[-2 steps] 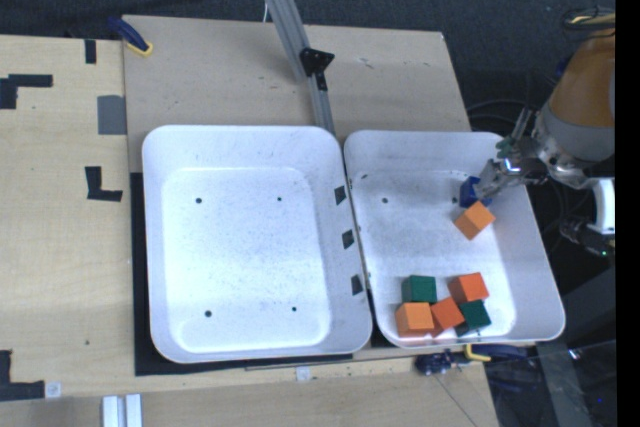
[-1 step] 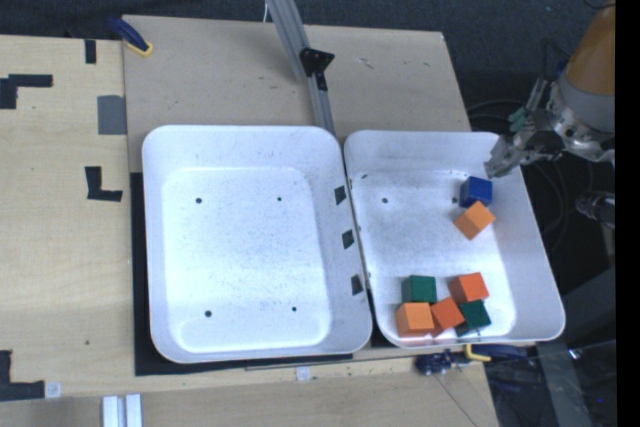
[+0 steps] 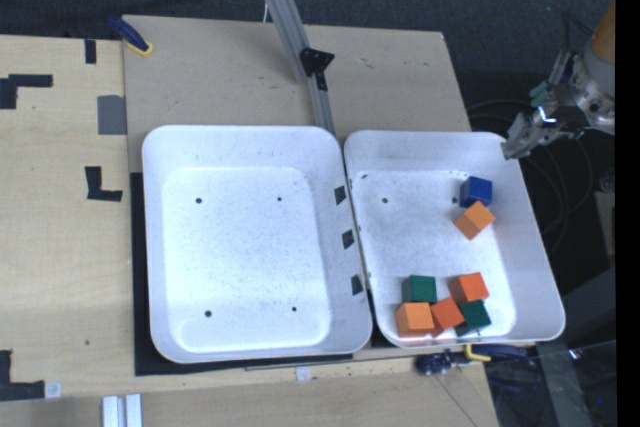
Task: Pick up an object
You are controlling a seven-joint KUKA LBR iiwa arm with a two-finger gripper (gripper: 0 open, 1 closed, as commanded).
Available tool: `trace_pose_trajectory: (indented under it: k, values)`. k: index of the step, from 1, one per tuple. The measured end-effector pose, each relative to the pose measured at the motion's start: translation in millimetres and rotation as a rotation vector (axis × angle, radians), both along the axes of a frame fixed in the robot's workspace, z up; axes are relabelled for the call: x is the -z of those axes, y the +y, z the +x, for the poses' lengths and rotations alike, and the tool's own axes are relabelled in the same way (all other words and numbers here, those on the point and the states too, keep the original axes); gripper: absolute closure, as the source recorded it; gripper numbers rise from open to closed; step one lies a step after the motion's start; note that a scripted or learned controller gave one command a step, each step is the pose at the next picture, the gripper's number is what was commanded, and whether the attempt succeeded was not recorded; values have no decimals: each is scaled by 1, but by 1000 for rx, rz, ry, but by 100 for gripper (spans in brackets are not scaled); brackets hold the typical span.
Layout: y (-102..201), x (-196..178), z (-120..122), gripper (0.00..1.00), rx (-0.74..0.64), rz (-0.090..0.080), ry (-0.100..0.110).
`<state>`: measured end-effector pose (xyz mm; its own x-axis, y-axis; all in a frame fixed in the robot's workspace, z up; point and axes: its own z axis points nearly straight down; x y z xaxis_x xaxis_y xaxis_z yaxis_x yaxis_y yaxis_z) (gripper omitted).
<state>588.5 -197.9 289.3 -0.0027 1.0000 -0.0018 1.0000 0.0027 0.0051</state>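
Blocks [image 3: 445, 305] in right bin [image 3: 530, 255] bear no readable writing.

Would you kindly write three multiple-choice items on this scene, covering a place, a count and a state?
1. Where does the small blue cube lie?
A. left bin
B. right shallow white bin
C. bare bench

2. How many orange cubes lie there?
A. one
B. two
C. four

3. Where is the grey tool?
A. beyond the bin's upper right corner
B. low among the cubes
C. over the left bin

Answers: 1 B, it sits near that bin's upper right. 2 C, one beside the blue cube, three in the lower cluster. 3 A, it sits off the rim.
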Motion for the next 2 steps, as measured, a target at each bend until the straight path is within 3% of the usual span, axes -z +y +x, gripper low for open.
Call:
trace_pose_trajectory:
  k: [2]
  values:
    - [105, 4, -31, 100, -2, 3, 7]
